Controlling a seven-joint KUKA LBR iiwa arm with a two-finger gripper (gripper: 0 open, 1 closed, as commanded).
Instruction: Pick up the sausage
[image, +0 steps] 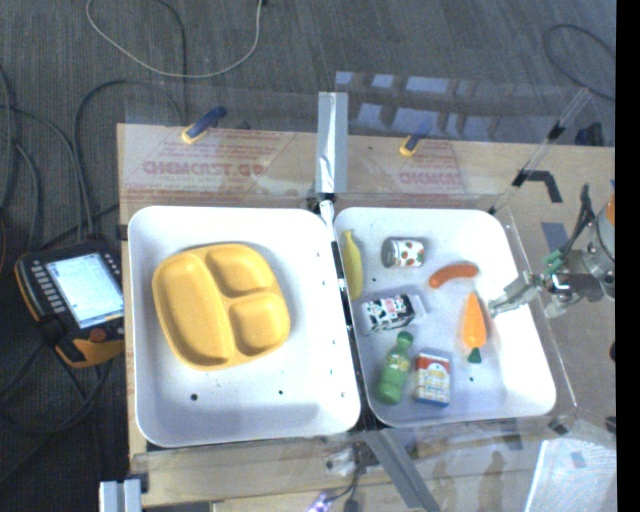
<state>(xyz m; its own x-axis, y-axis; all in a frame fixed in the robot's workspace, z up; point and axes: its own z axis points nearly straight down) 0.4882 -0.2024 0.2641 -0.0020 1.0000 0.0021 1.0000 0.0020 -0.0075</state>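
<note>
The sausage (453, 273), a short orange-red curved piece, lies in the right bin (520, 385) near its upper right, just right of a small can (403, 252). My gripper (507, 298) reaches in over the right rim of that bin. It sits to the right of the sausage and a little below it, and does not touch it. An orange carrot (474, 325) lies just left of the gripper's tip. Nothing is visibly held.
The right bin also holds a yellow banana (351, 262) along its left wall, a black-and-white carton (388, 311), a green bottle (396, 368) and a small juice box (432, 378). A yellow divided plate (220, 303) lies in the left bin (150, 400).
</note>
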